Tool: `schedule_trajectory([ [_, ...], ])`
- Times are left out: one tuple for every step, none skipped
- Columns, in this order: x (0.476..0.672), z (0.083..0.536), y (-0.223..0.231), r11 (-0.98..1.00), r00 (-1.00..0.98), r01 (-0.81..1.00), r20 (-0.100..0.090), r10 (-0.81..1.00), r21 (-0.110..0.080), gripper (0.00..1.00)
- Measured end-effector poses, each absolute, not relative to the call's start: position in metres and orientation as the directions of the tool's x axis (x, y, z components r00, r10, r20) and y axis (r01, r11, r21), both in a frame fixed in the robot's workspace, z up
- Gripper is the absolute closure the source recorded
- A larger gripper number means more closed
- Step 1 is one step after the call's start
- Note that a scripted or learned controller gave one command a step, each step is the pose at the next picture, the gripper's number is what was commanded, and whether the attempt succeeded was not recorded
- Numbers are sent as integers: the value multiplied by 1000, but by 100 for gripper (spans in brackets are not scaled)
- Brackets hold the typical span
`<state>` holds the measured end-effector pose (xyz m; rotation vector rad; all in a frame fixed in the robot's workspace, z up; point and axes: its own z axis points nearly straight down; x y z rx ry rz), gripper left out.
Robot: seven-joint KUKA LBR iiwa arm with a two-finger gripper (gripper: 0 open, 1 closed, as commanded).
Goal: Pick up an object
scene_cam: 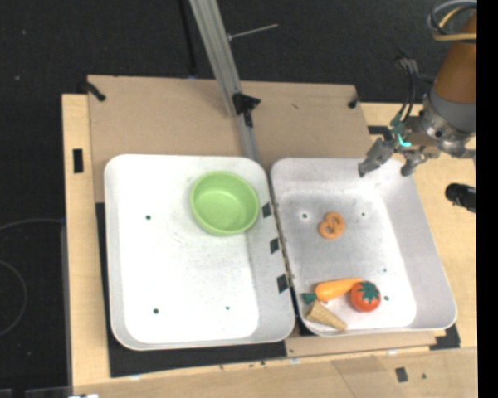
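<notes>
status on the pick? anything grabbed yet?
Nothing picked yet. The gripper is open, with nothing between its fingers, over the far right corner of the right bin. All candidates lie untouched: pretzel mid-bin; carrot, tomato and cone at the near edge; green bowl in the left bin. Left: choose, descend, grasp, lift.

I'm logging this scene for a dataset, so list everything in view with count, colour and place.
Bins: 2, white, side by side on the bench.
Bowl: 1, green, left bin, upper right part.
Pretzel: 1, orange-brown, right bin, middle.
Carrot: 1, orange, right bin, near edge.
Tomato: 1, red, right of the carrot.
Cone: 1, tan, right bin, near left corner.
Bench: 1, tan.
Gripper: 1, dark, open, over the right bin's far right corner.
</notes>
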<state>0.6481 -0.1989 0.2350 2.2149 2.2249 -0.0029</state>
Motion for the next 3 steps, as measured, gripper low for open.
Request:
schedule_trajectory([
  [648,179,-192,7,-7,1000,-3,1000,0,0],
  [650,135,-187,6,-6,1000,-2,1000,-2,0],
  [650,99,-189,5,-5,1000,-3,1000,-2,0],
])
